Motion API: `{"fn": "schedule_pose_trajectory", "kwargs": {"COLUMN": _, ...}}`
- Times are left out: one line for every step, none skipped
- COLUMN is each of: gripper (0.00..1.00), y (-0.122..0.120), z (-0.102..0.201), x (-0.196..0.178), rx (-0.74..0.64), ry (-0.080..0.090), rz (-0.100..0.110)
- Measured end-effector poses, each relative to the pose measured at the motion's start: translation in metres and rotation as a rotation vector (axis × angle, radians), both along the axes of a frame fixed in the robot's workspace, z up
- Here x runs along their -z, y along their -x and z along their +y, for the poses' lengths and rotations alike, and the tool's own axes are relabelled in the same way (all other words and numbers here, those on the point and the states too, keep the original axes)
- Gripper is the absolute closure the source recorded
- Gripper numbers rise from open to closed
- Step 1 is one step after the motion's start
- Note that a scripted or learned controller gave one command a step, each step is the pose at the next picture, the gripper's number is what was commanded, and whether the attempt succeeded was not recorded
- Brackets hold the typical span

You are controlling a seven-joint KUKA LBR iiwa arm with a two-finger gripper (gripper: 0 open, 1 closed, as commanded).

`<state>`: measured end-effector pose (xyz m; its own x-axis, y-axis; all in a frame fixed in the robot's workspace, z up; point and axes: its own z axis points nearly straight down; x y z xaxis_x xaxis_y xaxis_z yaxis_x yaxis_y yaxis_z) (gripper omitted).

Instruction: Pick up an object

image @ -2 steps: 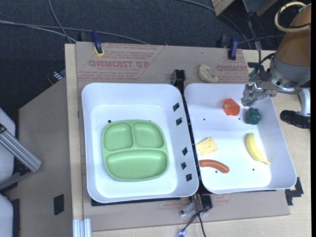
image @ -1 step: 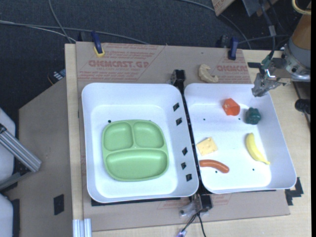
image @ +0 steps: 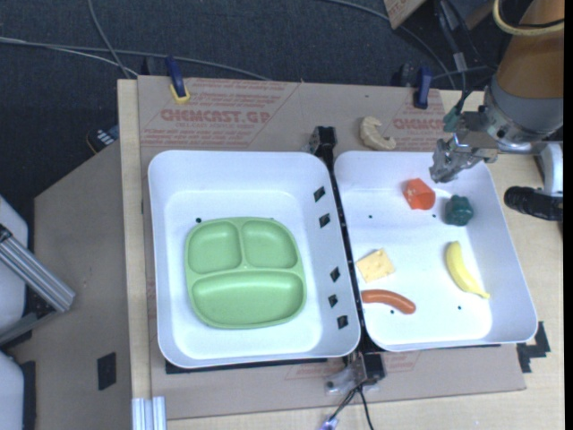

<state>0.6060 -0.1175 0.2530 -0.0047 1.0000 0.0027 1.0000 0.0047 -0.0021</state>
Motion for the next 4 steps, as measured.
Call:
{"fn": "schedule_pose_trajectory", "kwargs": {"gripper": 1.00, "y": 0.015, "z": 0.048, "x": -0.005, "rx": -0.001, "ry": 0.000, "rz": 0.000}}
{"fn": "schedule_pose_trajectory", "kwargs": {"gripper": 1.00, "y": 0.021, "z": 0.098, "x": -0.007, "rx": -0.002, "ry": -0.001, "rz": 0.000}}
{"fn": "schedule_pose_trajectory", "kwargs": {"gripper": 1.00, "y": 0.040, "z": 0.144, "x": 0.009, "rx": -0.001, "ry": 0.000, "rz": 0.003}}
{"fn": "schedule_pose_trajectory", "kwargs": {"gripper": 1.00, "y": 0.060, "z": 0.191, "x": 0.018, "rx": 0.000, "ry": 0.001, "rz": 0.003}}
